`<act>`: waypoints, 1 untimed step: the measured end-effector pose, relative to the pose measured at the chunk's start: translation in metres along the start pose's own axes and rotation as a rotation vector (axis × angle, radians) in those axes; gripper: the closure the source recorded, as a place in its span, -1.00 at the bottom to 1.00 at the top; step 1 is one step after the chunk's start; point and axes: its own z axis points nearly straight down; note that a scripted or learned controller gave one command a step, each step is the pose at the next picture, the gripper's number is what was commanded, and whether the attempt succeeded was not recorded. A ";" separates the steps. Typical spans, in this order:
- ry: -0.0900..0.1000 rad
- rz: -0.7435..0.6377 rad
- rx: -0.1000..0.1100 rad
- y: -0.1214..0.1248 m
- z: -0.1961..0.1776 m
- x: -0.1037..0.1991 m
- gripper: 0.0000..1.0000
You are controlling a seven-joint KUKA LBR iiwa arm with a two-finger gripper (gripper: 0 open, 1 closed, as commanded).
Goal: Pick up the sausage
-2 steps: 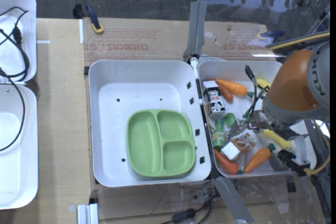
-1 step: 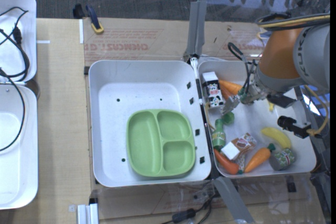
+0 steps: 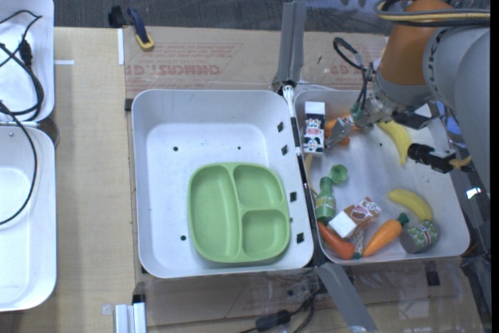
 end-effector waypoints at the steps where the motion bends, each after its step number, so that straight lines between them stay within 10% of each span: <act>1: -0.015 -0.291 -0.023 -0.022 -0.078 -0.035 -1.00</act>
